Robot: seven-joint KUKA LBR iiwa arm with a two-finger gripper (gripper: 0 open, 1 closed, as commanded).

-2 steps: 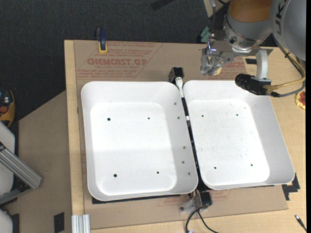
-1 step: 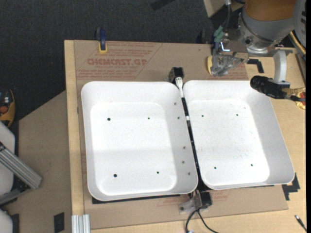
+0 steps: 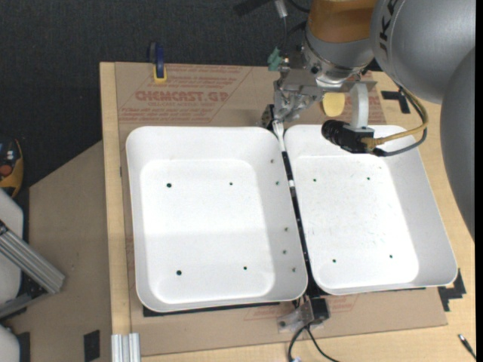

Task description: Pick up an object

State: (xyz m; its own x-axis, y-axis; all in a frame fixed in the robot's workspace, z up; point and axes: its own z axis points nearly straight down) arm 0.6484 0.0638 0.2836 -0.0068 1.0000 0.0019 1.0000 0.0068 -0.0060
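Bins (image 3: 204, 225) abutting; claw (image 3: 281, 121) at far seam

Two shallow white bins sit side by side on a brown board (image 3: 196, 89) printed with red lettering. The left bin (image 3: 143, 202) and the right bin (image 3: 423, 202) touch along their inner rims, and each floor shows a few small dark dots. The grey arm (image 3: 430, 29), with its orange band, reaches in from the upper right. The gripper (image 3: 283, 115) hangs over the far rims where the bins meet. A small pale yellow shape (image 3: 333, 102) sits just beside it; what it is cannot be told. A blue and yellow clamp (image 3: 158, 60) grips the board's far edge.
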